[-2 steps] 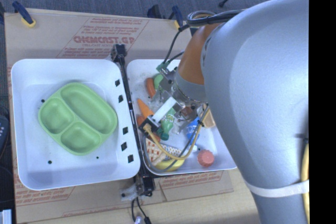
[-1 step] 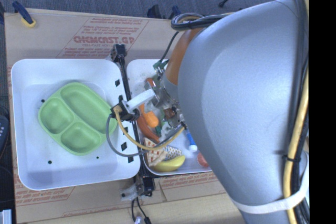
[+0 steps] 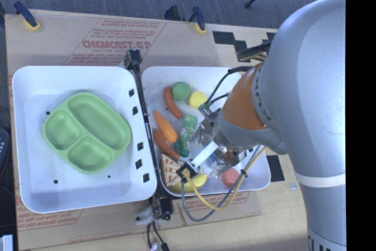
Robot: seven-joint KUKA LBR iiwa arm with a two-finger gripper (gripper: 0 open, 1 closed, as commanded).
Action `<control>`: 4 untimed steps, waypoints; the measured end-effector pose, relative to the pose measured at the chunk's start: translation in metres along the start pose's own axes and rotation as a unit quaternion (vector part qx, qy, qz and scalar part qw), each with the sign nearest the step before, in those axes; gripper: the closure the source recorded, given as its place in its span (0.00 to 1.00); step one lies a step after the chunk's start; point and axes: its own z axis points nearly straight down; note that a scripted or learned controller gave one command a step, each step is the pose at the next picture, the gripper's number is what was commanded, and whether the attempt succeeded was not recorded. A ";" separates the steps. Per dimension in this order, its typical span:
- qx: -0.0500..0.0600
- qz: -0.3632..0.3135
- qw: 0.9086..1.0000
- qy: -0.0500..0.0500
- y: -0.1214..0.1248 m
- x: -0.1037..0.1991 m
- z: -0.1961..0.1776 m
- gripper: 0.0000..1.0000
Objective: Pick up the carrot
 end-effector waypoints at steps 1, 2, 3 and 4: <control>0.000 0.002 1.000 0.000 0.052 0.066 0.043 0.00; 0.003 -0.001 1.000 -0.001 0.050 0.066 0.034 1.00; 0.004 -0.002 1.000 -0.002 0.050 0.066 0.034 0.00; 0.001 0.113 0.994 0.000 0.035 0.068 0.043 0.00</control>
